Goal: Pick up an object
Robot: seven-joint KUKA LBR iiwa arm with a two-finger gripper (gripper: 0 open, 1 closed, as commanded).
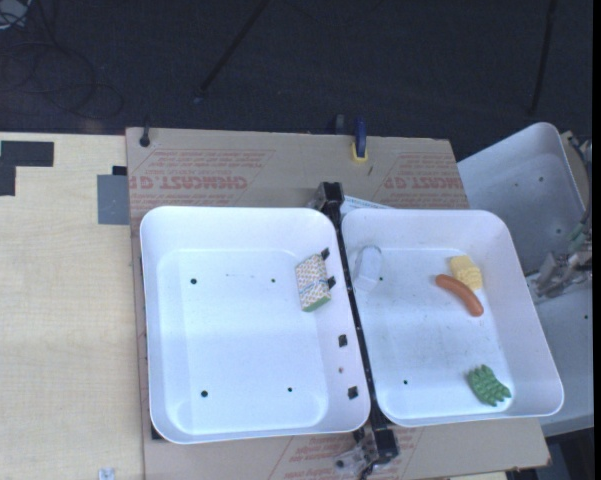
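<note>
In the left bin (170, 368), a small patterned block (313, 281) with green and tan checks and a black clip lies near the right wall. The right bin (530, 368) holds three small items and a cup. A yellow corn piece (466, 270) sits at the upper right. Just below it, touching or nearly touching, is an orange-red sausage (460, 294) lying at a slant. A green leafy piece (489, 385) rests near the front right corner. A clear plastic cup (367, 264) lies close to the left wall, faint against the white floor.
Both bins sit on a brown cardboard sheet (240, 173), joined by a black divider strip (346, 308). A blue and yellow clamp (359, 146) stands at the sheet's back edge. A grey metal plate (520, 173) lies to the right, and a pale wooden table (50, 318) to the left.
</note>
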